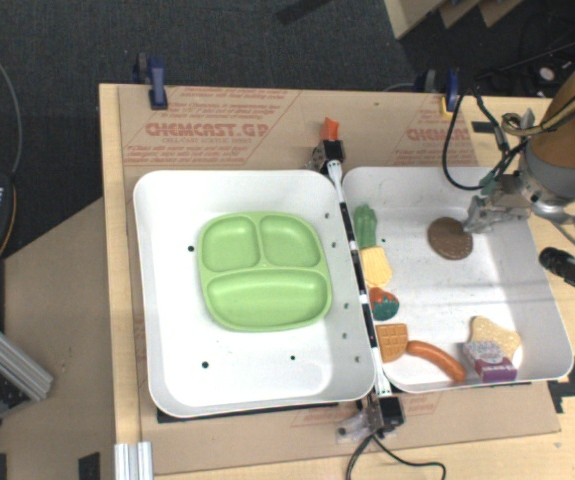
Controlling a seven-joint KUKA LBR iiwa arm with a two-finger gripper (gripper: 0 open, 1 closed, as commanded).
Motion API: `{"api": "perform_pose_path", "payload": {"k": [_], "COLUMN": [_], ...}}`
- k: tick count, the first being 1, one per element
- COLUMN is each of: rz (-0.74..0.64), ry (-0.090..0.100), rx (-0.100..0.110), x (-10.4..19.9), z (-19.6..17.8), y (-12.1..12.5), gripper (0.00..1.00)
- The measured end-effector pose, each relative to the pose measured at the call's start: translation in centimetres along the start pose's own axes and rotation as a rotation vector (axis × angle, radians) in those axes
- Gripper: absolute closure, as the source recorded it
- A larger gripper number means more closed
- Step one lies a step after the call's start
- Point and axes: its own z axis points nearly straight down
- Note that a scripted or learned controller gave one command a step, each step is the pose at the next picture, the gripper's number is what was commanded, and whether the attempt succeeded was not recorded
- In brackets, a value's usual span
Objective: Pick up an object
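The right bin [527,288] holds several toy foods. A brown round patty [451,239] lies near its back. Along the left wall lie a green pickle [365,224], a yellow cheese wedge [375,266] and an orange and teal round piece [382,304]. At the front are a waffle [392,340], an orange sausage [435,359], and a bread slice [495,335] with a purple block [495,369] beside it. My gripper [484,214] hangs low just right of the patty, at its upper right edge. Nothing is seen held in it.
The left bin [167,298] bears a green divided plate [264,271]. A divider rail [352,258] with a clamp runs between the bins. The arm [567,148] and its cables crowd the right bin's back right corner.
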Motion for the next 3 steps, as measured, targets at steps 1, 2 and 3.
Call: {"api": "perform_pose_path", "payload": {"k": [1, 2, 3], "rz": [-0.003, 0.003, 0.006], "ry": [0.003, 0.003, 0.004], "rx": [0.001, 0.010, 0.016], "x": [6.6, 6.1, 4.0], "z": [-8.7, -8.1, -3.8], "y": [1.4, 1.1, 0.5], "gripper": [1.00, 0.00, 0.00]}}
